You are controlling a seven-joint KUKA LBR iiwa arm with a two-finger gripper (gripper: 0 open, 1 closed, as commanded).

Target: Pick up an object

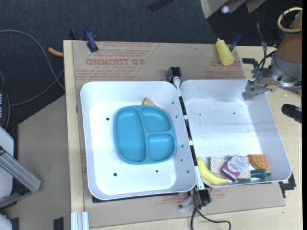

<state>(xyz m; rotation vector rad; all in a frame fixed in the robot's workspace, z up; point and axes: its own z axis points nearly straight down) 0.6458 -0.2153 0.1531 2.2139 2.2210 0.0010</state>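
Observation:
The arm comes in at the upper right, and my gripper (251,88) hangs over the far right corner of the right bin (225,119), well away from the objects. Along that bin's front edge lie a yellow banana (209,173), a patterned packet (217,164), a pink and white pouch (236,166), an orange waffle-like piece (258,161) and a green-handled item (256,176). The left bin (96,104) holds a blue divided plate (144,133), with a small tan piece (148,101) peeking out behind it.
A yellow clamp (224,51) and a blue clamp (89,39) sit on the cardboard at the bench's back edge. A black divider clip (174,73) marks the joint between the bins. Cables run at the left and front.

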